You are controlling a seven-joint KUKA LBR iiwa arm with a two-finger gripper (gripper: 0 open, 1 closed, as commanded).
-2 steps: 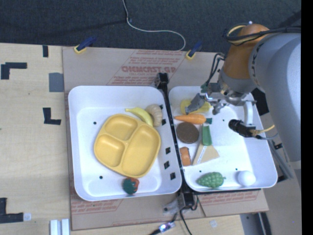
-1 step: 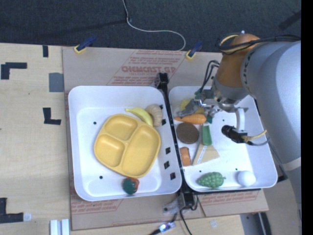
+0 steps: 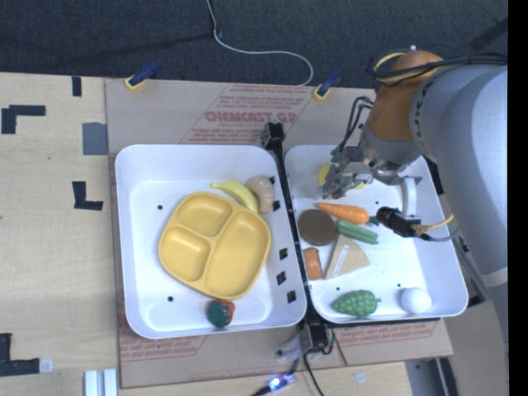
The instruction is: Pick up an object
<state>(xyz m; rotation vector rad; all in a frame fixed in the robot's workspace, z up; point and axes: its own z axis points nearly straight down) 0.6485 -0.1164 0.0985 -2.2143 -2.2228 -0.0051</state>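
While the jaws' state is unclear, the gripper (image 3: 338, 180) hangs near the right bin's (image 3: 450, 304) back edge, beside the carrot (image 3: 345, 213)

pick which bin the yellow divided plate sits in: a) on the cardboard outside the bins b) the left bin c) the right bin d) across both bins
b, the yellow plate lies wholly inside the left bin, with a banana at its upper edge, while the carrot lies in the right bin.

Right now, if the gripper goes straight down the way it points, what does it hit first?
Probably the yellow item at the right bin's back-left, just beside the gripper. The carrot lies nearer the camera, likely off that line. Depth is unclear.
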